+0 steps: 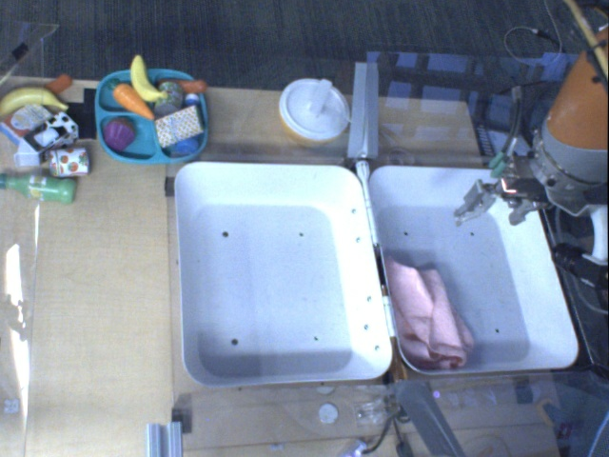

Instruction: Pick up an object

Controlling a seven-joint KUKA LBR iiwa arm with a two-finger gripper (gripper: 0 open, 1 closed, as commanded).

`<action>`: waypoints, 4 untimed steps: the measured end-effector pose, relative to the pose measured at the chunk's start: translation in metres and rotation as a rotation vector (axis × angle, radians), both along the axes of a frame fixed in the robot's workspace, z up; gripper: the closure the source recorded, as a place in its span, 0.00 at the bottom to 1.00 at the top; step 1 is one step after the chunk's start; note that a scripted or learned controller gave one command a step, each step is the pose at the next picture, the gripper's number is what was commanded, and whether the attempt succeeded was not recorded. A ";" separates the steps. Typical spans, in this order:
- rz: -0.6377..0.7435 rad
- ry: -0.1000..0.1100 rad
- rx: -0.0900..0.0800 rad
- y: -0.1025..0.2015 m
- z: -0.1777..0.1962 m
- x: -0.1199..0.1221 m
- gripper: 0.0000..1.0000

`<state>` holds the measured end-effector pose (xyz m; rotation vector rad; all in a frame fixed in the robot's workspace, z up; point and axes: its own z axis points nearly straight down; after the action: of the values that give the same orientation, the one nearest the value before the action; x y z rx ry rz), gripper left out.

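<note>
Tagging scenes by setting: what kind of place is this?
Most likely a robot grasping test bench in a lab: two white bins side by side, a pink cloth in the right one, a tray of toy food, and the gripper overhead.

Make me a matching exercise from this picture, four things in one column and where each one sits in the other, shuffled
Things:
1. folded pink cloth
2. round white lidded container
3. two-finger gripper
4. yellow toy banana

Places:
A. in the blue divided tray
B. near corner of the right white bin
C. above the right bin's far side
D. on the bench behind the left white bin

Pairs: 1-B, 2-D, 3-C, 4-A
</note>
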<state>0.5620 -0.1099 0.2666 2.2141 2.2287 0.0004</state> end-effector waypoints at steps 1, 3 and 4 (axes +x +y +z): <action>0.161 0.002 0.001 -0.005 -0.126 -0.034 0.00; 0.172 -0.018 -0.002 0.011 -0.174 -0.004 0.00; 0.175 -0.024 0.000 0.013 -0.162 0.000 1.00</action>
<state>0.5615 -0.0964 0.1042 1.9995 2.4005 0.0272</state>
